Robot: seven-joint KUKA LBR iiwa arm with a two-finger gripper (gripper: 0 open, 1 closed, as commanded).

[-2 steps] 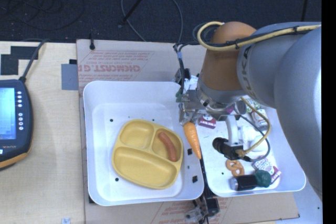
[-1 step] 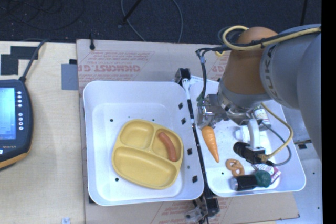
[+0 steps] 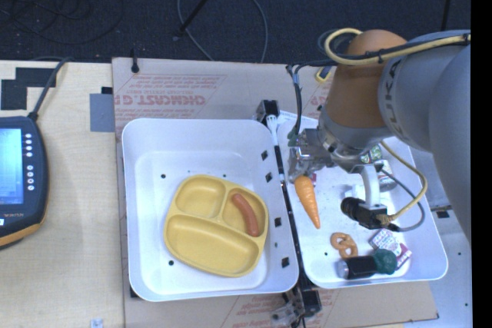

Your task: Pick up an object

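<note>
An orange carrot (image 3: 308,200) lies in the right bin (image 3: 430,246) close to its left wall, thick end pointing away from the camera. My gripper (image 3: 302,164) hangs just above that thick end, under the grey wrist and orange band. Whether it touches the carrot cannot be made out. Nearer the front of the same bin lie a small brown pretzel (image 3: 344,243), a black cylinder (image 3: 357,267), a green lump (image 3: 385,262) and a pink and white packet (image 3: 387,242).
The left bin (image 3: 146,165) holds a yellow divided plate (image 3: 192,238) with a sausage (image 3: 247,213) in its right compartment. A handheld pendant (image 3: 17,173) rests on the bench at far left. The bins' shared wall (image 3: 283,219) runs beside the carrot.
</note>
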